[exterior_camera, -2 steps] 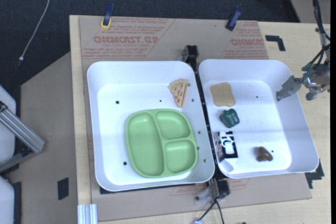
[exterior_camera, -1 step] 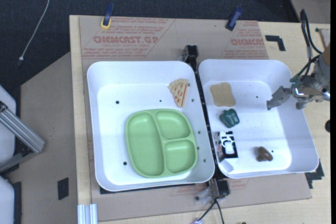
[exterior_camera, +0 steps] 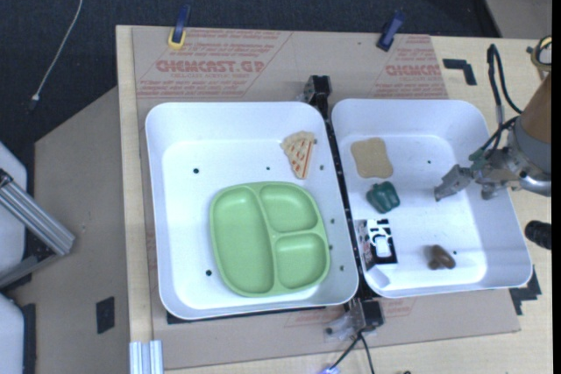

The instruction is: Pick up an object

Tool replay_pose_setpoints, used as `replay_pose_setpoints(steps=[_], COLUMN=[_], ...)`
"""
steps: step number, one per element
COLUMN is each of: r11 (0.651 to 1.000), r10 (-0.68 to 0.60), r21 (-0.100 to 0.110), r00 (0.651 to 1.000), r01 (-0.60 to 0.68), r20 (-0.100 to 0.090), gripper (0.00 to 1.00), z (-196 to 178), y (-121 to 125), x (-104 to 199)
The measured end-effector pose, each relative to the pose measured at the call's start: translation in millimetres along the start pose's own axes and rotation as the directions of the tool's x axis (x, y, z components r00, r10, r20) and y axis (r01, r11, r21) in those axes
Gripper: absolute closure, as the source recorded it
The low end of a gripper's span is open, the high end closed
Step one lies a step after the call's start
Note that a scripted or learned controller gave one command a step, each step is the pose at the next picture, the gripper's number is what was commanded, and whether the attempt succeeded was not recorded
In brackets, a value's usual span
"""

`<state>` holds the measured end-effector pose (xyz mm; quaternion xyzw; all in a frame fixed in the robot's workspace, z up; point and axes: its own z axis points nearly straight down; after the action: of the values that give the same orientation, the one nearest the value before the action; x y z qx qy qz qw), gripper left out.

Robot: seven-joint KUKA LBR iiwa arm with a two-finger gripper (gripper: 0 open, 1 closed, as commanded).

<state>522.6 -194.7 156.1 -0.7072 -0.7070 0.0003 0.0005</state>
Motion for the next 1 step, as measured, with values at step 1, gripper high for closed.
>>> replay_pose_setpoints(steps=[1], r11=[1.000], r10=[0.001], r21=[0.006], r00=[1.000], r01=[-0.001], r20=[-0.002], gripper=[0.00], z=[61.7], y=[-7.0], x=[-2.7])
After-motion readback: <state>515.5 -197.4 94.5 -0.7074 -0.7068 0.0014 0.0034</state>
